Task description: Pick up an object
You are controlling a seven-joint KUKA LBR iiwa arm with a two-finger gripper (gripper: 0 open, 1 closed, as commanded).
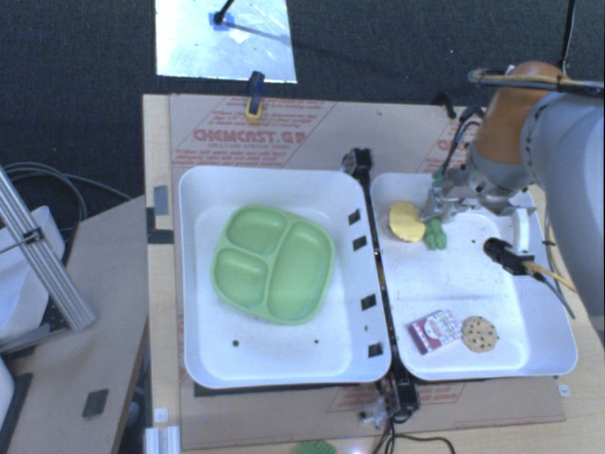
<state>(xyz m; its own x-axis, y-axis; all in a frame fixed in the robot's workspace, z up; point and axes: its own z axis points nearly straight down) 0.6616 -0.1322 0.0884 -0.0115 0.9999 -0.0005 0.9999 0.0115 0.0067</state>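
My gripper is low over the back of the right bin, reaching in from the right. Directly at its tip lies a small green object, touching or nearly touching it. A yellow rounded object sits just to the left of the green one. Near the bin's front lie a red and white packet and a round cookie side by side.
The left bin holds a light green divided plate in its middle. A black divider with clips runs between the two bins. The grey arm with its orange band hangs over the right bin's back right corner.
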